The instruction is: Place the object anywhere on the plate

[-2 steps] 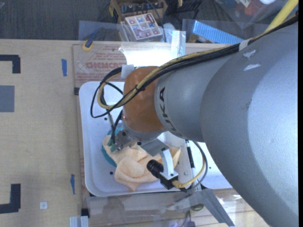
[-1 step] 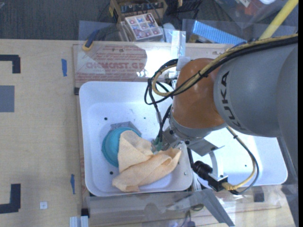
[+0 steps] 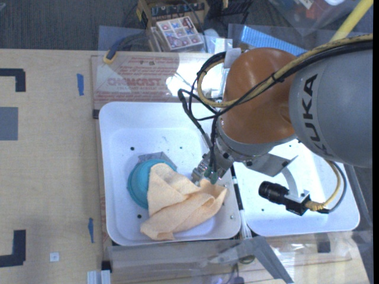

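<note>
Gripper (image 3: 207,174) down at the cloth's upper right edge, left bin.

You're looking at the arm (image 3: 331,99) coming in from three o'clock, its orange band (image 3: 260,93) over the divide between the two white bins. In the left bin (image 3: 118,123), the blue plate (image 3: 140,183) sits at about seven o'clock from the gripper, mostly covered by a crumpled pale yellow cloth (image 3: 180,209) that spills off it toward five o'clock. The gripper tip meets the cloth's upper right corner; whether its fingers are apart or closed on the fabric, you cannot tell from here. The right bin (image 3: 337,218) lies under the arm at three o'clock.
</note>
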Robot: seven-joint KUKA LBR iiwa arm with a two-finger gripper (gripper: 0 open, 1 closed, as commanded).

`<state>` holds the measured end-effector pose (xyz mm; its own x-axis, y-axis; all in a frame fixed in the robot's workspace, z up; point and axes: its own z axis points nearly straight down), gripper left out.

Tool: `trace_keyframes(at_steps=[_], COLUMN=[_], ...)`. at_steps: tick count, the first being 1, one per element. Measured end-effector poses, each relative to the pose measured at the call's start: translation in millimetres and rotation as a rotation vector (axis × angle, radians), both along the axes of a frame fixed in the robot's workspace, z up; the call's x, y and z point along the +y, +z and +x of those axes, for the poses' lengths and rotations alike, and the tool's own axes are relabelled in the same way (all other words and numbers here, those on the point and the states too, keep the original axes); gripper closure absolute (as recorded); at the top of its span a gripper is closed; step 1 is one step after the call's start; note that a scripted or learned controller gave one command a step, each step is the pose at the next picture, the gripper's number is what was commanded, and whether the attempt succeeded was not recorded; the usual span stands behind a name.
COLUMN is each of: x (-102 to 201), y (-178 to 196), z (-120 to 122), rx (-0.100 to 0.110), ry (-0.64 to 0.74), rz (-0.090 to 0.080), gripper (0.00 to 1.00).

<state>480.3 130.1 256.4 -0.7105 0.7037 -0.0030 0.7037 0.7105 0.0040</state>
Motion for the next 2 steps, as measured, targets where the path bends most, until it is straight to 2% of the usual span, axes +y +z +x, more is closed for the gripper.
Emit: trace_keyframes(at_steps=[1,2], x=[-0.2,56.1], y=[0.0,70.2], z=[0.0,-0.2], rx=[0.000,-0.002], ry=[0.000,0.377], rz=[0.000,-0.001], gripper=[0.00,0.00])
